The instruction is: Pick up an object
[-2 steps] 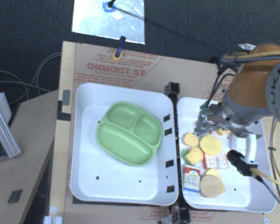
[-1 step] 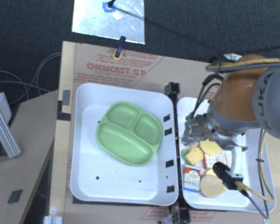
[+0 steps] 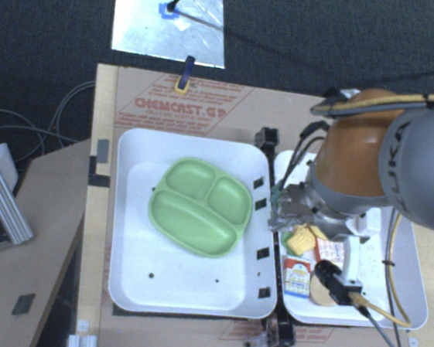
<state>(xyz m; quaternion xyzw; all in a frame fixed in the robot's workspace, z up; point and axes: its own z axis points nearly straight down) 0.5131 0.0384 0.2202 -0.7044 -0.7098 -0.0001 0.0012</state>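
Sitting flat near the middle of the left bin (image 3: 130, 221) is a green divided plate (image 3: 200, 206) with three compartments. The right bin (image 3: 413, 300) holds a small cluster on its left side: a yellow block (image 3: 300, 239), a printed carton (image 3: 296, 277) just below it, and a tan round piece (image 3: 321, 297) beside the carton. The gripper (image 3: 286, 214) hangs low by this bin's left wall, just beside the yellow block. I cannot tell whether it is open or closed, or whether it grips anything.
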